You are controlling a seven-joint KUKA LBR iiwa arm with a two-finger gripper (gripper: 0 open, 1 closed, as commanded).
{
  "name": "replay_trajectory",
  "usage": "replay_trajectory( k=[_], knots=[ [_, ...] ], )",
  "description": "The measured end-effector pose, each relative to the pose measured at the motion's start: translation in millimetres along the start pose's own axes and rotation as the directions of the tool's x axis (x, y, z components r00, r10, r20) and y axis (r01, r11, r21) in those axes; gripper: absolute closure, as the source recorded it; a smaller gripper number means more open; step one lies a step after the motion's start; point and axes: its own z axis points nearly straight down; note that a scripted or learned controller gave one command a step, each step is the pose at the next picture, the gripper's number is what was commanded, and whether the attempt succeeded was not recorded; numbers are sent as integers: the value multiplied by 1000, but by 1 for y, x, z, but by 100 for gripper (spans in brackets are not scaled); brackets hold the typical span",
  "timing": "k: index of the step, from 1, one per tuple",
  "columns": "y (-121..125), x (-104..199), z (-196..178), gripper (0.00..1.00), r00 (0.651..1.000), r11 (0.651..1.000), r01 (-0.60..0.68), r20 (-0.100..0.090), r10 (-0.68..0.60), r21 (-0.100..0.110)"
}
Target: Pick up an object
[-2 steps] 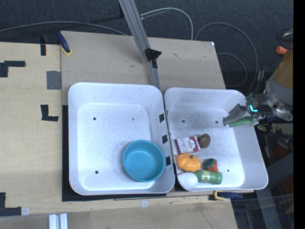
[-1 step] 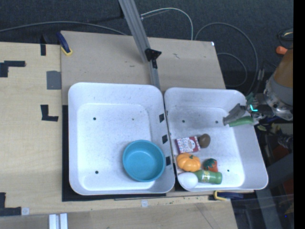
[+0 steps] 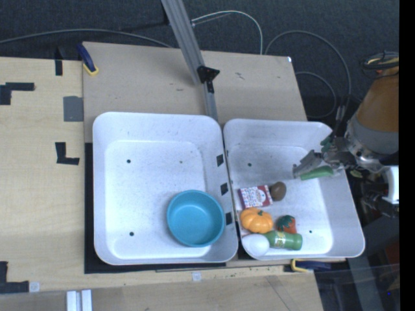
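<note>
The right bin (image 3: 324, 141) is holding a small pumpkin (image 3: 257, 221); around it are lying a red-and-white packet (image 3: 253, 195), its print unreadable, a brown lump (image 3: 277, 190), a green bottle (image 3: 284, 240) and a white egg (image 3: 255, 244). The gripper (image 3: 305, 169) is hovering above these, its grip impossible to judge. The left bin (image 3: 130, 135) is holding a blue bowl (image 3: 194, 218).

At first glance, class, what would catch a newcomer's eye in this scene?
The blue bowl stands out alone in the left bin. In the right bin, a bright cluster crowds the near-left corner, led by an orange pumpkin. The gripper hovers above that bin's right side.
</note>
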Motion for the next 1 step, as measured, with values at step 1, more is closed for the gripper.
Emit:
replay_trajectory(
  k=[1],
  knots=[
    [4,-3,46,0,1000,1000,-1,0,1,0]
  ],
)
